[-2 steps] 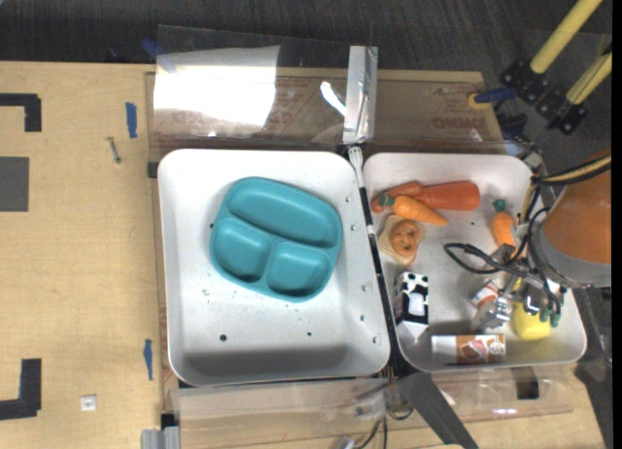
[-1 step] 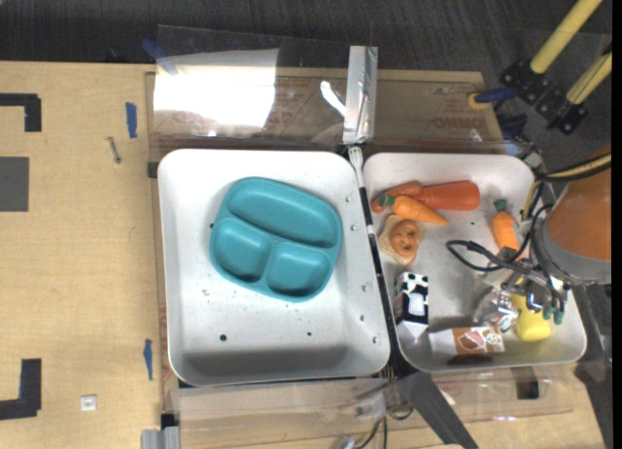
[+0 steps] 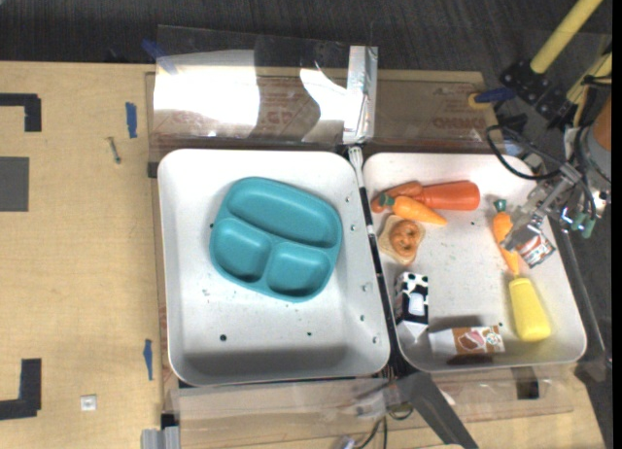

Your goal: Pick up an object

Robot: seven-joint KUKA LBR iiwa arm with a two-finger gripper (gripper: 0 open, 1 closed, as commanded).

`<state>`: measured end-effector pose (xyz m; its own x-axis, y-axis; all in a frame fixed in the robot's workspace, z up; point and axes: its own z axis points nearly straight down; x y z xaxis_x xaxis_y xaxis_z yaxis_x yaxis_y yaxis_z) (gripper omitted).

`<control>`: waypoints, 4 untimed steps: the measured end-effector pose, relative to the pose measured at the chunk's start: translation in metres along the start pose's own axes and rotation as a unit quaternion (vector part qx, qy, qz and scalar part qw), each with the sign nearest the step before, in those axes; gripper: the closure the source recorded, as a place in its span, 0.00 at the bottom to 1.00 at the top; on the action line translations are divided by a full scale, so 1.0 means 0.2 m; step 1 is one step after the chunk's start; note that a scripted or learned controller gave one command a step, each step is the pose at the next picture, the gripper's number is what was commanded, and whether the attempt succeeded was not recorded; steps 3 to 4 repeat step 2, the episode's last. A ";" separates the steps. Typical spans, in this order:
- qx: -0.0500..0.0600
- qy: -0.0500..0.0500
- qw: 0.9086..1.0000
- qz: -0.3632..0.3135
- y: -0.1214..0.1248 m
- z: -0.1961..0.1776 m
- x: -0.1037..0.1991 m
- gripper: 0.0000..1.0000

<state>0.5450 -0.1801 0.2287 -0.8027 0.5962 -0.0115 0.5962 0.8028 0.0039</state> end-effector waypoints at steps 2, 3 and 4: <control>0.002 0.003 0.996 0.093 0.32 0.00 -0.11 1.00; 0.002 0.003 0.996 0.093 0.32 0.00 -0.11 1.00; 0.002 0.003 0.996 0.093 0.32 0.00 -0.11 1.00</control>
